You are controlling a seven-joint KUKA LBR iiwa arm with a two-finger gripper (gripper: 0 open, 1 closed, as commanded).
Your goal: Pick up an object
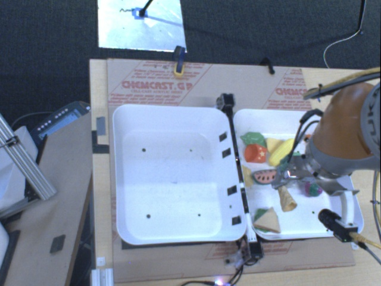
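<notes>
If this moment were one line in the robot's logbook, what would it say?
stage: reaching | end effector: low in right bin, over toy food | nearest: watermelon slice, ice cream cone | held: nothing visible

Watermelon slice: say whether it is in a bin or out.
In. The watermelon slice lies on the floor of the right bin, near the divider, below the tomato.

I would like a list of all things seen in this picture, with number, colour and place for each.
Bins: two, white, side by side on the bench.
Tomato: one, red with green top, right bin.
Banana: one, yellow, beside the tomato.
Watermelon slice: one, red and green, right bin near the divider.
Sandwich: one, tan, right bin front.
Cone: one, tan, below the hand.
Arm: one, grey and orange, over the right bin.
Hand: one, among the toys.
</notes>
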